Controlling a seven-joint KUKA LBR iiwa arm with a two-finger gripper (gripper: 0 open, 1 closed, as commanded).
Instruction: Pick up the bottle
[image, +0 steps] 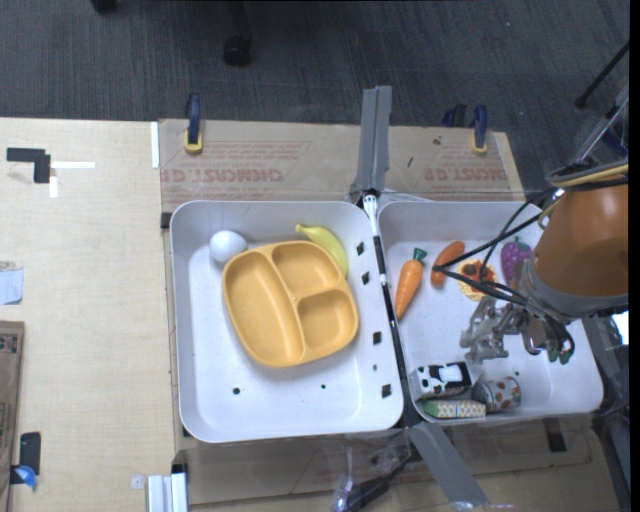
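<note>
A small black-and-white bottle (444, 378) lies on its side near the front wall of the right bin (575, 400). My gripper (487, 338) hangs over the middle of that bin, a little behind and to the right of the bottle, and nothing is visibly held in it. The grey arm with its orange band (590, 245) covers the bin's right part, with black cables running across it.
An orange carrot (407, 284), a smaller orange piece (447, 262), purple grapes (514, 258) and a yellow item (474, 283) lie at the back of the right bin. A patterned can (502, 393) and packet (455, 409) sit beside the bottle. The left bin (200, 380) holds a yellow divided plate (290, 303), a banana (325, 243) and a white ball (227, 244).
</note>
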